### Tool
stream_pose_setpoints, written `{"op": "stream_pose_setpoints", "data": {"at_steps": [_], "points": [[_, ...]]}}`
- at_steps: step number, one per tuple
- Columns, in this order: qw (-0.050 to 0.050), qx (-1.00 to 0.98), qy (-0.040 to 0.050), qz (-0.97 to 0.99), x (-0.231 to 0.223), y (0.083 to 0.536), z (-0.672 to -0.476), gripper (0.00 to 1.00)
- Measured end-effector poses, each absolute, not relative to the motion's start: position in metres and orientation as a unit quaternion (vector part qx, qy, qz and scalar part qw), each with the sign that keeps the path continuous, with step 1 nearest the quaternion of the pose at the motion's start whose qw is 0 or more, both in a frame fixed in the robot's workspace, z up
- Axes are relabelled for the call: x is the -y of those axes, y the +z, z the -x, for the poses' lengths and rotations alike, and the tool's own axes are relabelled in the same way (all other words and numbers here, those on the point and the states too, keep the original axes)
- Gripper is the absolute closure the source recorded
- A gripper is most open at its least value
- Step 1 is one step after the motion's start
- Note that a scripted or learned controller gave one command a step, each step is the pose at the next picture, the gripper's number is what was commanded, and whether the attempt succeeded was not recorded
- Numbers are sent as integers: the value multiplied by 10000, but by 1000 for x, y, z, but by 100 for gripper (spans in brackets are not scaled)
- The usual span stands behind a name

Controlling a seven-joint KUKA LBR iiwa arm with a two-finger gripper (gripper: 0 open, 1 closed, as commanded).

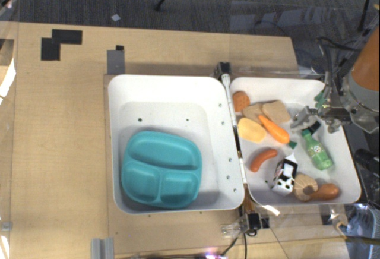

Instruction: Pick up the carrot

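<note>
The carrot (274, 128) is orange with a small green end and lies slanted near the middle of the right bin (350, 183), resting against a tan bread slice (276, 111). My gripper (309, 120) hangs over the bin's right half, a short way to the right of the carrot's green end and just above the cap of a green bottle (317, 151). Nothing shows in the gripper, and the carrot lies apart from it.
Around the carrot lie a yellow potato-like piece (251, 130), a round brown item (240, 100), a red sausage (263, 159), a black-and-white cow toy (287, 174) and brown pieces (317, 191) at the front. A teal divided plate (160, 169) sits in the left bin (166, 88).
</note>
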State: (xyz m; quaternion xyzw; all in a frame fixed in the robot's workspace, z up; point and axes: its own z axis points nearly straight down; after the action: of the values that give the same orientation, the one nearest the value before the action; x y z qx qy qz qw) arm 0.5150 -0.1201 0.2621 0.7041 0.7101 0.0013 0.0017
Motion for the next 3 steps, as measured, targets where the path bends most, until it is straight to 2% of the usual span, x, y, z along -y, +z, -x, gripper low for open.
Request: {"op": "stream_pose_setpoints", "data": {"at_steps": [1,2,3], "points": [[31,-5952,42,-8035,95,88,-548,0],[7,-4621,26,-8868,90,87,-601,0],[18,-4674,48,-8840,89,100,-604,100]]}}
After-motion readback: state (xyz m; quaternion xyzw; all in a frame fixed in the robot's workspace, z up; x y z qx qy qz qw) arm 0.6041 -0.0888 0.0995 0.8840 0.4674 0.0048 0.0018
